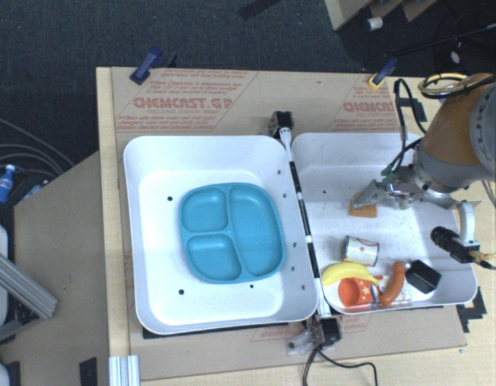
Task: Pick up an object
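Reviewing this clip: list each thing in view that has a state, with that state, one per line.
gripper: low in the right bin, over the tan block; grip unclear.
tan block: flat on the bin floor at the gripper's tip.
blue divided plate: lying flat in the left bin, right side up.
white cup: tipped on its side.
banana: lying in the near corner heap.
hot dog: lying slanted beside the banana.
black block: resting by the hot dog.

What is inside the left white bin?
The left white bin holds one blue plastic divided plate, its three compartments bare. Whatever lies beneath the plate is covered.
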